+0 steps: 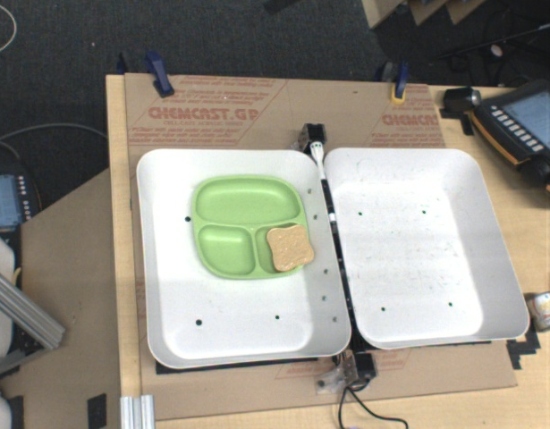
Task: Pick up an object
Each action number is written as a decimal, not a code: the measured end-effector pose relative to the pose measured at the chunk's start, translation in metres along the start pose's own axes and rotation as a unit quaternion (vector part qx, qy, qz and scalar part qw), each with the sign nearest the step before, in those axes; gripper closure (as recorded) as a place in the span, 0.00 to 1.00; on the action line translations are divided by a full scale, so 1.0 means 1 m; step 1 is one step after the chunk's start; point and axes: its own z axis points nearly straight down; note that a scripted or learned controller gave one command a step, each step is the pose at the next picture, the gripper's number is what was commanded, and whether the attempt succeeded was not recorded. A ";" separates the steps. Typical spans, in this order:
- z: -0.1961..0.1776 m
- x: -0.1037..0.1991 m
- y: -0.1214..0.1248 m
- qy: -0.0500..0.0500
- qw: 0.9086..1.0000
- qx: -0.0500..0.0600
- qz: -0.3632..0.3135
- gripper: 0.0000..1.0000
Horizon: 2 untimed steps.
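Note:
A green divided plate (243, 208) lies in the left white bin (230, 324). A tan slice of toast (289, 248) rests in the plate's lower right compartment, overlapping its rim a little. The plate's large upper compartment and lower left compartment hold nothing.
The right white bin (422, 248) sits beside the left one, their rims meeting along a black seam. Both stand on a cardboard sheet (212, 110) held by blue clamps. A tablet-like device (525, 123) lies at the far right, and a metal rail (24, 315) lies at the lower left.

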 end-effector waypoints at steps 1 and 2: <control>-0.009 0.001 0.001 0.000 1.000 0.000 -0.002 1.00; 0.099 0.028 -0.001 0.005 1.000 0.009 -0.002 1.00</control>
